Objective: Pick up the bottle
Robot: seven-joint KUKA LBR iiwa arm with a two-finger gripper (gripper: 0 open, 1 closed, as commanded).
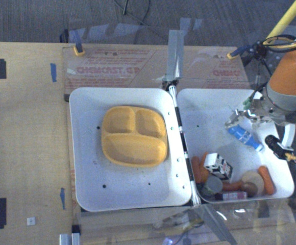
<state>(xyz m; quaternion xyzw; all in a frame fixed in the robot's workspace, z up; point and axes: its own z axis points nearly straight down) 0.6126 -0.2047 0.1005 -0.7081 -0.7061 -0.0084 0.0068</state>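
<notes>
- Gripper (247, 117), on the grey and orange arm: poised over the right bin (199, 106); finger spread cannot be told.
- Blue bottle (245, 137): lying on its side just below the gripper, seemingly ungrasped.
- Step in hand: approach; next, descend and close around the bottle.
- Clutter (229, 180): farther off, at the bin's near wall.

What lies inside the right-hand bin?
The right bin holds a blue bottle beneath the gripper, plus small clutter piled at its near edge. Items underneath that pile are covered.
</notes>
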